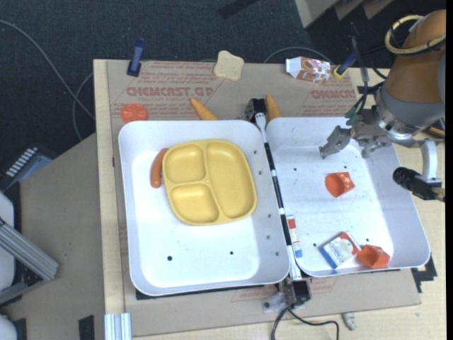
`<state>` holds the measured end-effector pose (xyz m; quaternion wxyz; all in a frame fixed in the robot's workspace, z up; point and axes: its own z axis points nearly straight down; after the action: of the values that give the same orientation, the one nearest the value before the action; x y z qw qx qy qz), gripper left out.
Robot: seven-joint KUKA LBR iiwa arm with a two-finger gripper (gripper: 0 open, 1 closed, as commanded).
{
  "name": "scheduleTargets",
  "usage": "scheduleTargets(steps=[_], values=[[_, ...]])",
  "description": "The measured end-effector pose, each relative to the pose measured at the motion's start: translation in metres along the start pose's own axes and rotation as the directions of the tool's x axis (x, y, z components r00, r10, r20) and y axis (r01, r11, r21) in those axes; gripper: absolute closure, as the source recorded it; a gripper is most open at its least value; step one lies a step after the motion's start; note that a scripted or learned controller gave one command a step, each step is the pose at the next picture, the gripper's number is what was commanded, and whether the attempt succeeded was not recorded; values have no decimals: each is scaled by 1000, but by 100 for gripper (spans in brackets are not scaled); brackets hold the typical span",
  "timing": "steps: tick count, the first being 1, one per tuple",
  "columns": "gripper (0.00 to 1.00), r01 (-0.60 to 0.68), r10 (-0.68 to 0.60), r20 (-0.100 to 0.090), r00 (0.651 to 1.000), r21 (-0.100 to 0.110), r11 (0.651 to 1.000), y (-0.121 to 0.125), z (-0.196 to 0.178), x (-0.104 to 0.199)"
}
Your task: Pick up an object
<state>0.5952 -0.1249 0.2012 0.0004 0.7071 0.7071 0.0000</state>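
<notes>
Blue-and-white carton (337, 249) and orange plastic piece (373, 256) lie nearest.
Gripper (333, 146) hangs released, empty; should centre over small red cup (340, 183) before descending.

Two white bins sit on a tan cardboard sheet (177, 91) printed with faded red lettering. The left bin (205, 264) holds a pale yellow divided tray (209, 181), and beside it lies an orange-red sausage (156, 168). The right bin (396, 218), speckled with small dark marks, holds a red-orange cup (340, 183), an orange piece (373, 256) and a blue, white and red packet (337, 249). On the cardboard are an orange carrot (203, 110), a beige bread slice (228, 65), a blue clip (135, 57), an orange disc (134, 112) and a white and brown carton (309, 69). The arm (417, 69) is grey with an orange band. The floor (71, 20) is dark blue-grey.
</notes>
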Motion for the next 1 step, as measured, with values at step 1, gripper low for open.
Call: scheduleTargets(steps=[1], values=[[0,-1,1,-1,1000,3,1000,-7,116,-26]])
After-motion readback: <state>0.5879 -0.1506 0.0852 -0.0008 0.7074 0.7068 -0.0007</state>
